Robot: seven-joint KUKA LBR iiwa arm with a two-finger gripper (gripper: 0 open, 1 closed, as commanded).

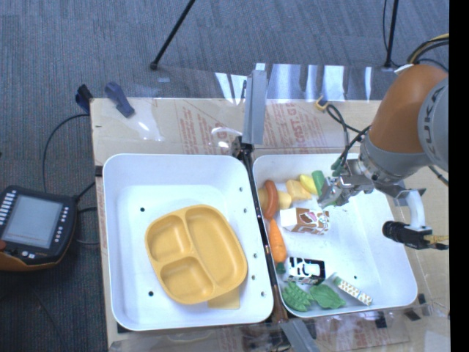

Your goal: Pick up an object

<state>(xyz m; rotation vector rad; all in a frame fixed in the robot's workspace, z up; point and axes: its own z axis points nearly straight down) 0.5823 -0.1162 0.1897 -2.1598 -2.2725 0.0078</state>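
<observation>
In the right bin [381, 229], my gripper [338, 191] hangs low over the far-left cluster of toy food, just right of the yellow pieces [299, 188] and green piece [319, 180], with the small carton [306, 221] just near of it. How far it is open I cannot tell, and I see nothing in it. The pieces lie packed close, so I could shove one aside, or clip the carton's edge and come up with nothing.
</observation>
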